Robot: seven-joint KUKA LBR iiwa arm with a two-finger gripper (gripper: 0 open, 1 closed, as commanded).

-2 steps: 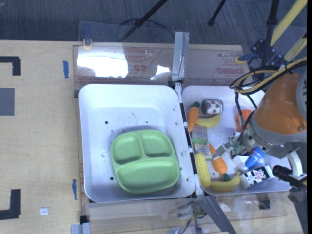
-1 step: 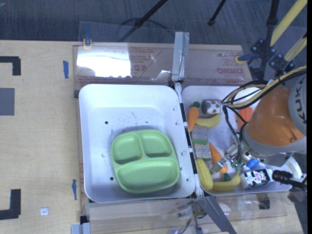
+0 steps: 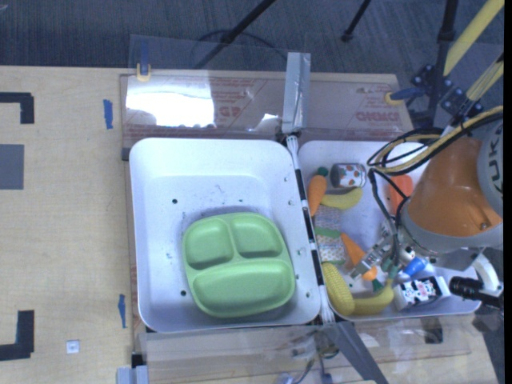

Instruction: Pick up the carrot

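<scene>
arm point(image 3: 460, 194) cut off at right edge, hiding right bin point(image 3: 352, 152) corner, claw point(image 3: 382, 256) fingers unclear

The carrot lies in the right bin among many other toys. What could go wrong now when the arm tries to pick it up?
1. The carrot lies against the left wall of the right bin, so a finger may strike that wall.
2. The gripper is low among small toys, away from the carrot, beside an orange piece; it could grab that instead.
3. A banana touches the carrot and may be dragged along.
</scene>
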